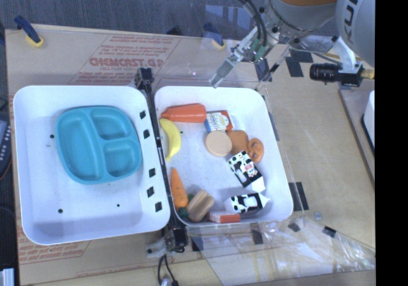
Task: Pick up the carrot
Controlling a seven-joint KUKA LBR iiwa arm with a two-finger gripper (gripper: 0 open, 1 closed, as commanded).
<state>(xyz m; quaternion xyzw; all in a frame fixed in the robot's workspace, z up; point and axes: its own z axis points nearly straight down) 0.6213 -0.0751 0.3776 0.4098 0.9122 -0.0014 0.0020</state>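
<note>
My bench looks like matt brown cardboard; both bins are smooth glossy white plastic, the tray matt blue plastic.

From my seat the feed looks evenly and brightly lit from overhead, with only soft, short shadows under the toys. The white bins sit close to overexposed, their walls washed out. Clear plastic sheeting at the bench's near corner throws glare. The whole frame is slightly soft and grainy.
</note>
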